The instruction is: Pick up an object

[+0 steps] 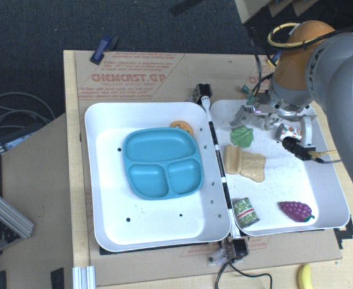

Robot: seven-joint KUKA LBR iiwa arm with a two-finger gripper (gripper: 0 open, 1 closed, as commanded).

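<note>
- Camera view: the grey arm with its orange band (297,53) reaches in from the upper right of the frame, over the right shallow white bin (327,191).
- Its two-finger gripper (247,120) hangs at that bin's upper left corner, just above a crumpled green leafy object (242,136); whether it touches the object I cannot tell.
- Just below lie two tan bread-like slabs (244,162); a purple grape bunch (296,210) and a small green-and-white packet (245,212) sit along the lower edge.
- The left white bin (104,179) bears a blue plastic divided tray (163,162), with an orange ring-shaped piece (181,126) at its upper right.
</note>
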